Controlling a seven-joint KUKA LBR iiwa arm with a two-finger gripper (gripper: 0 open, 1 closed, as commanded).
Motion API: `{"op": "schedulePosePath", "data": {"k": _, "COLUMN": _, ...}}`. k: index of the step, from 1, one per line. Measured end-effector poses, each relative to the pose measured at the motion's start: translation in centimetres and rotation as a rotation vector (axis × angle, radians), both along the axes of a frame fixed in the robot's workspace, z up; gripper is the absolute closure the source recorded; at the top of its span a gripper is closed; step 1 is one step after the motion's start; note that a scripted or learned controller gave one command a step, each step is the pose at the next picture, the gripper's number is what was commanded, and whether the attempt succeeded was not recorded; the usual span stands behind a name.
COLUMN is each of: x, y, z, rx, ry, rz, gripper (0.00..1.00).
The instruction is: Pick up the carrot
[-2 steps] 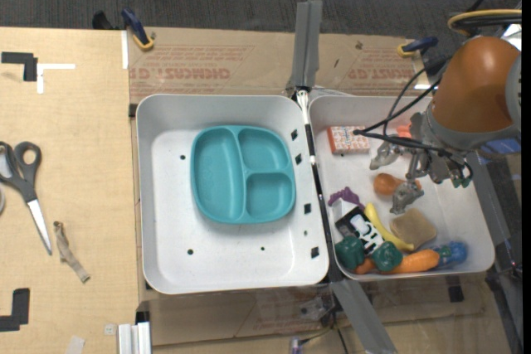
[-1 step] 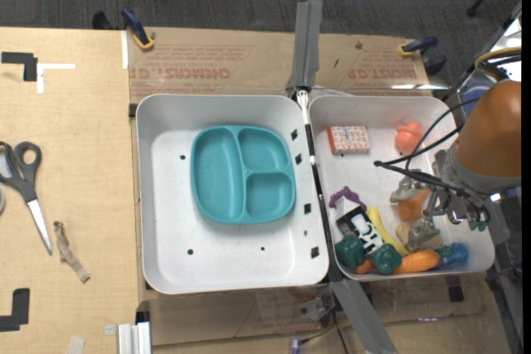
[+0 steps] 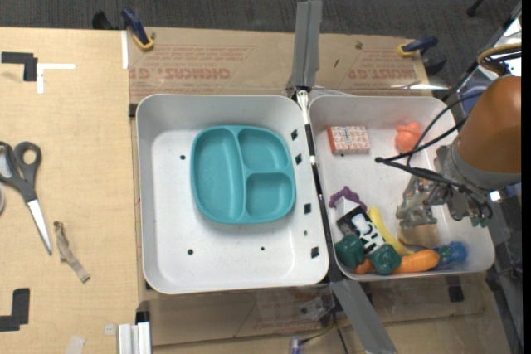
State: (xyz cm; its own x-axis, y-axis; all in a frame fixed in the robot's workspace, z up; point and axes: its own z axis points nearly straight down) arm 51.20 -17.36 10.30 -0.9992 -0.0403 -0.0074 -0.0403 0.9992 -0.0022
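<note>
The carrot (image 3: 412,262) is seen lying along the front wall of the right bin (image 3: 365,113), with a green toy (image 3: 384,259) touching its left end and a blue item (image 3: 454,254) at its right end. The gripper (image 3: 419,211) is poised just above and behind it; whether its fingers are apart or together cannot be told. Farther back lie a small box (image 3: 348,138) and an orange-pink lump (image 3: 407,136). A teal divided plate (image 3: 244,174) is held in the left bin (image 3: 158,203).

The cardboard sheet (image 3: 249,62) behind the bins bears red print, upside down and too blurred to read.
</note>
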Motion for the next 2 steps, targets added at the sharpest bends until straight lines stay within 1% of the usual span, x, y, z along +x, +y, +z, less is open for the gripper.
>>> {"op": "schedulePosePath", "data": {"k": 1, "x": -1.7, "y": -3.6, "z": 9.6, "rx": 0.002, "ry": 0.003, "rz": -0.209, "gripper": 1.00}}
{"op": "schedulePosePath", "data": {"k": 2, "x": -3.3, "y": -3.4, "z": 7.1, "rx": 0.002, "ry": 0.005, "rz": -0.074, "gripper": 1.00}}
